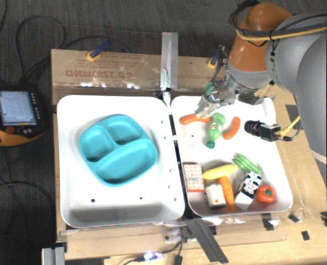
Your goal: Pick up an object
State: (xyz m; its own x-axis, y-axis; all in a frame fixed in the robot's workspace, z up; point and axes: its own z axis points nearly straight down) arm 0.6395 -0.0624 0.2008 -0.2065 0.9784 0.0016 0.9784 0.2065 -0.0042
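Observation:
My gripper (pixel 214 99) hangs over the far end of the right bin (pixel 282 173), under the orange band of the arm. Just below it lie a small orange carrot-like piece (pixel 189 118) and a green bottle (pixel 213 129), with an orange sausage shape (pixel 232 127) to their right. The gripper's tip is close above the orange piece and the top of the bottle; whether it touches either cannot be told.
The right bin's near end holds a yellow banana (pixel 219 171), a green item (pixel 245 162), a carrot (pixel 227 191), a cow-patterned box (pixel 251 184), a red tomato (pixel 265 194) and a small patterned box (pixel 193 177). A blue divided plate (pixel 117 148) fills the left bin (pixel 75 203).

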